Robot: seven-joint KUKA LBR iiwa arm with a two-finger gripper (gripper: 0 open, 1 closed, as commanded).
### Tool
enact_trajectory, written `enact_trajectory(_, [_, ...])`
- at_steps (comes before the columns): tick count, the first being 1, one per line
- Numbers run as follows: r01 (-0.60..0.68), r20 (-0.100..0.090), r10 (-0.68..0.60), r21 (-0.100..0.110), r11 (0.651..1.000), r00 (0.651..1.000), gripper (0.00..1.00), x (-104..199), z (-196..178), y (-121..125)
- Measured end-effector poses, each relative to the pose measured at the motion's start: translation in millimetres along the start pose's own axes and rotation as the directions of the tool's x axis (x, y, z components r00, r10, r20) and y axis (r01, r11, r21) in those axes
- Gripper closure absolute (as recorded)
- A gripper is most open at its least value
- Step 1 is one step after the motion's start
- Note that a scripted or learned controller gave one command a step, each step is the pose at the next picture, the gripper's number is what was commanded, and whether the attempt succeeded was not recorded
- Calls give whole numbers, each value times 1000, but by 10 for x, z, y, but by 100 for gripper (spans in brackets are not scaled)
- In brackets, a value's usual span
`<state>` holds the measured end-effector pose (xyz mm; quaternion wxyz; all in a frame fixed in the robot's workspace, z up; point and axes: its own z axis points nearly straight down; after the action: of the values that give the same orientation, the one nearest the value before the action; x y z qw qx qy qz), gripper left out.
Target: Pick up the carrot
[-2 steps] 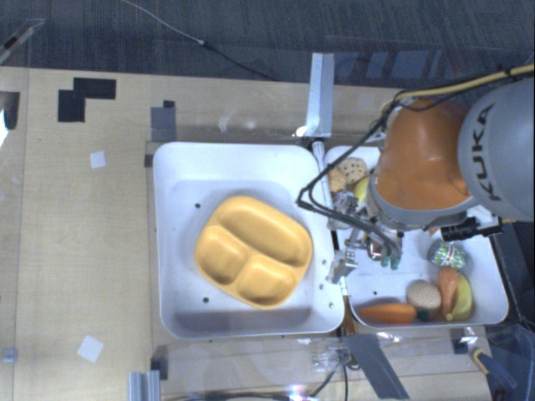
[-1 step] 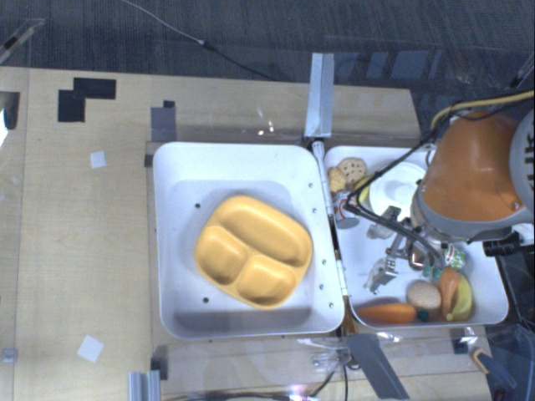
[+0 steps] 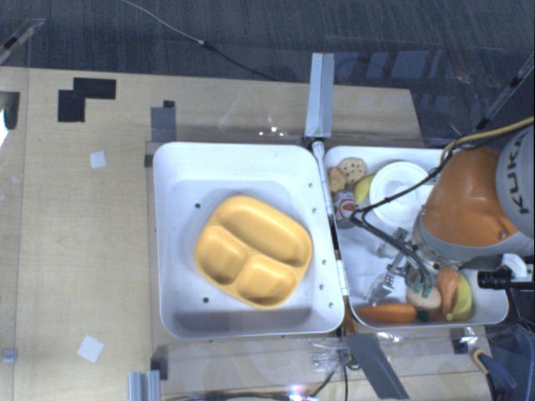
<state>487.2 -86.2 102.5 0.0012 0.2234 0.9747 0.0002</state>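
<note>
- The carrot [image 3: 388, 313] is lying along the near wall of the right bin [image 3: 364, 249].
- The gripper [image 3: 391, 279] is hovering just above it; whether it is clenched, I cannot tell.
- Crowding toys are risking a wrong grab, or the carrot slipping against the wall.

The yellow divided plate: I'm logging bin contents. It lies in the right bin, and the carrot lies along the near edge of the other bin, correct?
Not quite. The camera view shows the yellow divided plate in the left bin; the carrot lies along the near edge of the other bin, the right bin.
</note>
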Motion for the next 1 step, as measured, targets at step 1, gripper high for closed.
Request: enact_trajectory(1, [6, 10, -6, -4, 1000, 1000, 100, -30, -127, 29])
